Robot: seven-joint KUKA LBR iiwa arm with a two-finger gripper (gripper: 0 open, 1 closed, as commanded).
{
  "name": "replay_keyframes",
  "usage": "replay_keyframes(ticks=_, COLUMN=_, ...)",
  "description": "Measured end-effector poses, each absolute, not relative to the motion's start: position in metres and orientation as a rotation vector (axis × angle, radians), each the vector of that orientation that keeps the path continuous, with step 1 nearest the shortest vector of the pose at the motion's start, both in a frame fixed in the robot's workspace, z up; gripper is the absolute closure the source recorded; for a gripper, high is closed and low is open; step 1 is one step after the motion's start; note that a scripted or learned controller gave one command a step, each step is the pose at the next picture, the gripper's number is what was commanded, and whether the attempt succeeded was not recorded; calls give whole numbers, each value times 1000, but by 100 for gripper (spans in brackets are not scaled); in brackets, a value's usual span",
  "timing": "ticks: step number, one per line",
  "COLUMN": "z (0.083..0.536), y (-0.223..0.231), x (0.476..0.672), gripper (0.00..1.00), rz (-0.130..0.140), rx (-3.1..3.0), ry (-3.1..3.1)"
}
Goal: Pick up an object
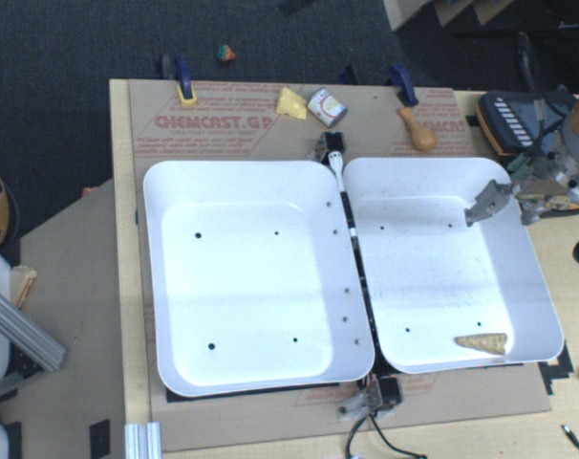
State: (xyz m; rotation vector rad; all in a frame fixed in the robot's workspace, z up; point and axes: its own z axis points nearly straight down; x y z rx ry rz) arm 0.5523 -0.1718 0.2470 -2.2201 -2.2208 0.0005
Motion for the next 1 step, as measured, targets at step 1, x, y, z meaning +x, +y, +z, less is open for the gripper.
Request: replay_keyframes(ticks=1, z=477, y=-139, x=550, gripper=0, rz=-20, rx=-2230, ry=-2240)
